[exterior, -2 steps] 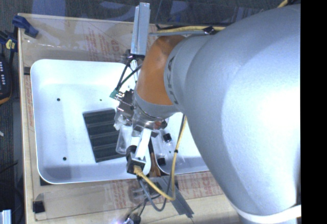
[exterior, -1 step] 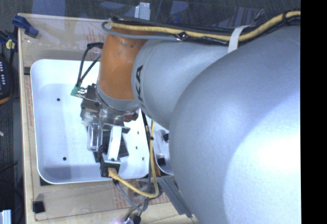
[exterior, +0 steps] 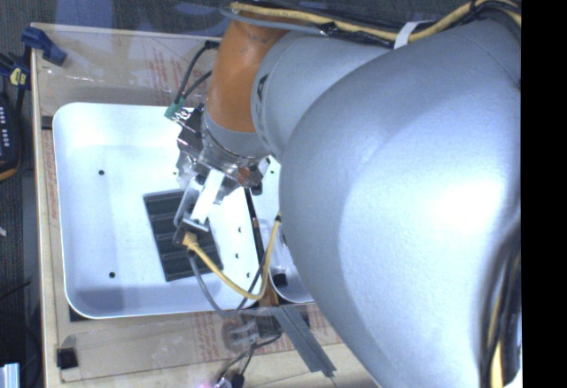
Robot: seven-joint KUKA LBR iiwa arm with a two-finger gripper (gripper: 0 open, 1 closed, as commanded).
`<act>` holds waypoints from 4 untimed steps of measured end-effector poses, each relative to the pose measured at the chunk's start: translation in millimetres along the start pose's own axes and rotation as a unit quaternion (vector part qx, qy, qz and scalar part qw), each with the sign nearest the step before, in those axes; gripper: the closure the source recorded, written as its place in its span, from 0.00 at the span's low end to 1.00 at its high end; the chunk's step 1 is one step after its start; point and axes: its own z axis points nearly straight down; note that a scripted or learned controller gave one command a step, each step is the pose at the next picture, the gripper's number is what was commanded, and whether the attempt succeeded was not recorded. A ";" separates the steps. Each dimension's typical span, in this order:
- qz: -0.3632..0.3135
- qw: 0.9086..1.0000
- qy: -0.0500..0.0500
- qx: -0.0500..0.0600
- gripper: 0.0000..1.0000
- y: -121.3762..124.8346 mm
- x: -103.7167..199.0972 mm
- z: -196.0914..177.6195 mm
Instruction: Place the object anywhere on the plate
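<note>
The arm (exterior: 399, 182) is the largest thing here. Its grey bulk comes in from the right and covers nearly all of the right-hand bin. It bends down and to the left, so the orange band (exterior: 235, 85) and the wrist below it hang over the left bin (exterior: 89, 191). I judge the arm is posed this way because the work of this moment is in the left bin: the wrist tilts so the tool points down and left at the bin floor.

The left bin sits on the wooden table (exterior: 133, 342) and has a wide bare white floor, so whatever lies in it can be reached from above.

The dark ribbed slab (exterior: 164, 231) lies flat on that floor, right of the middle. It is the only loose thing I can see there, so I take it to be the object to move. The tool's pale body crosses its upper right edge. I cannot tell whether it touches the slab or whether the jaws are wide or narrow.

A pale curved rim (exterior: 292, 293) shows below the arm at the edge of the right bin. It may be the plate, but most of it is hidden.

A yellow cable (exterior: 221, 275) loops loosely from the tool, slack enough to let the wrist turn.
</note>
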 end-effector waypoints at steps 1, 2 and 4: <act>0.093 0.996 0.000 0.000 1.00 62.0 -8.1 36.4; 0.064 0.998 0.003 -0.002 1.00 16.6 35.7 132.3; 0.343 0.939 0.002 -0.002 1.00 120.5 -20.1 34.4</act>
